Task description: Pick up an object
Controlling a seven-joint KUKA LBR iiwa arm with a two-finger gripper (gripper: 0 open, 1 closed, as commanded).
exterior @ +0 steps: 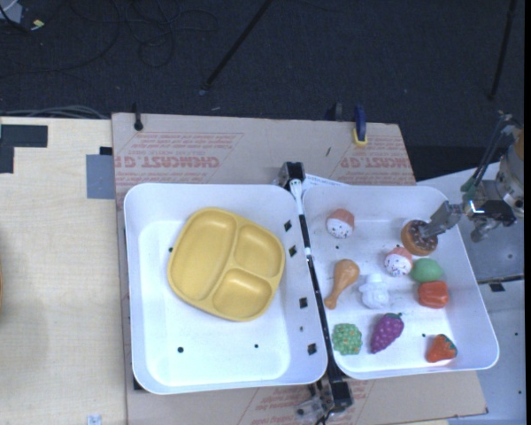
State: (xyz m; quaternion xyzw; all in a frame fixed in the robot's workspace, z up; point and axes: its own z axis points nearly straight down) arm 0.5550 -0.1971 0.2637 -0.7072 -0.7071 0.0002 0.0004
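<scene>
A: Where is the gripper?

B: At the right edge of the frame, beside the brown toy in the right bin. I cannot tell how its fingers stand.

A: How will it handle?

B: Probably light, stiff and smooth; take it across the round middle.

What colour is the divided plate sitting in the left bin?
Yellow. The divided plate is plain yellow, with no pattern, seen clearly in the camera view.
</scene>
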